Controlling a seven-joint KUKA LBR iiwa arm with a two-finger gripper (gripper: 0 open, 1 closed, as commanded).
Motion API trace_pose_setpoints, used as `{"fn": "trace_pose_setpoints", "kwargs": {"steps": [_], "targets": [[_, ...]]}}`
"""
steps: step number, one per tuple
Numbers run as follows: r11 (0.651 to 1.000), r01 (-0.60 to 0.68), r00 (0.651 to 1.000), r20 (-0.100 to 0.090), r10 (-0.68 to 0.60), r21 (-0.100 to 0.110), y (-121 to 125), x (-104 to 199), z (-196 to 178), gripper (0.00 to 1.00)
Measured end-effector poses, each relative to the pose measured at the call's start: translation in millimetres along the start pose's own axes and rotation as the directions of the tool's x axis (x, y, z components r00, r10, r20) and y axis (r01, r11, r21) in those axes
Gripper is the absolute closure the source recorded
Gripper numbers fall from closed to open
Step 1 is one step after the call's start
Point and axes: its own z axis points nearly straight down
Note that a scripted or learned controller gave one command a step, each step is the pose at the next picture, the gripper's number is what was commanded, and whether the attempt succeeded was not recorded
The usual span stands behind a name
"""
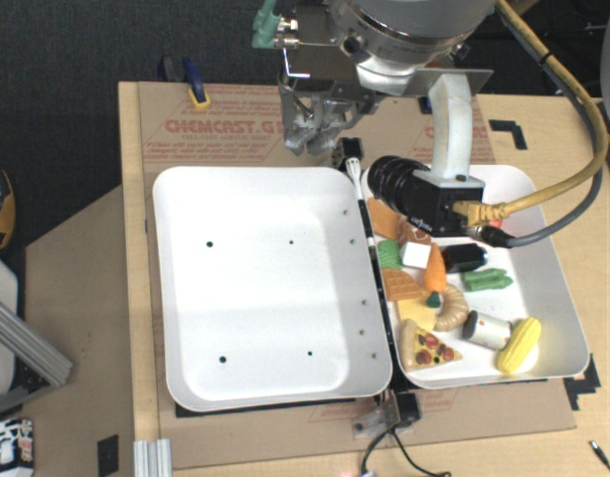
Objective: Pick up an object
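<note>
Gripper (317, 127) at the top centre of the view, beneath the grey wrist of the arm (414, 13), hanging above the brown board (226, 127) just beyond the far rim of the left bin (255, 286); whether its parts stand apart or together cannot be told from this angle, and no object is seen in it. A black cylindrical unit (414, 192) on a white bracket (452, 127) projects over the far end of the right bin (558, 306), with a yellow hose (563, 182) and black cable trailing from it to the right.

Left bin: shallow, white, showing four small dark dots on its floor.

Right bin: contains the objects for picking, crowded along its left and near portions. From near to far: a pizza slice (431, 347) at the near left corner; a yellow corn cob (521, 346) at the near right; a white cylinder (486, 329) just beside the cob; a tan ring-shaped piece (451, 309) touching the slice's far side; a green pod (486, 279) to the right of centre; an orange carrot (436, 269) standing near a white block (416, 255); a black item (462, 258) just beside them; a green piece (387, 255) against the left wall. Items farther back lie partly hidden under the black unit.

A blue-and-yellow clamp (195, 82) sits on the far edge of the board, well apart from both bins.
</note>
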Motion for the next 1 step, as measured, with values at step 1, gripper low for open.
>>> {"fn": "trace_pose_setpoints", "kwargs": {"steps": [1], "targets": [[0.999, -0.009, 1.0, 0.018, 0.009, 0.034, -3.2, -4.6, 138.7, 1.0]]}}
